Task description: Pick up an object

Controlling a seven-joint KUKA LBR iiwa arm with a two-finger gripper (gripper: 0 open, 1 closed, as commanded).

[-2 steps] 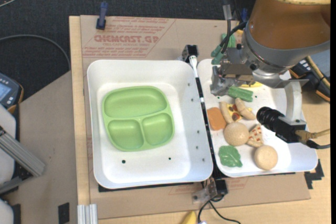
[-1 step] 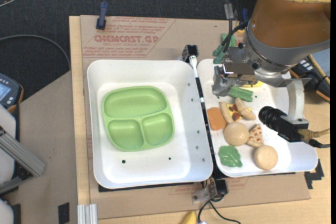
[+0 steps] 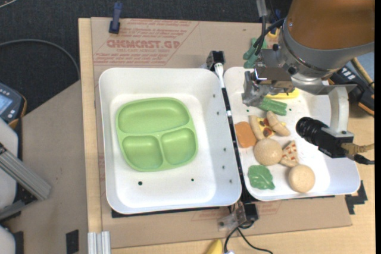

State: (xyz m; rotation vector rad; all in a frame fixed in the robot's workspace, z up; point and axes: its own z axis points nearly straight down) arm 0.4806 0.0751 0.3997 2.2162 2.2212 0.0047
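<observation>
I see the gripper [image 3: 257, 94] low over the right bin [image 3: 333, 181], beside a green piece [image 3: 275, 106]; its grip, I can't tell.

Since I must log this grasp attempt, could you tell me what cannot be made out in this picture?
- Gripper: in the camera view the wrist hangs above it, so its grip state is unreadable.
- Right bin: the arm covers its far end, hiding whatever lies there.
- Green toy near the gripper: partly covered by the wrist, so contact is unclear.
- Small pieces between the orange piece and the round bun: overlapping, too small to name.
</observation>
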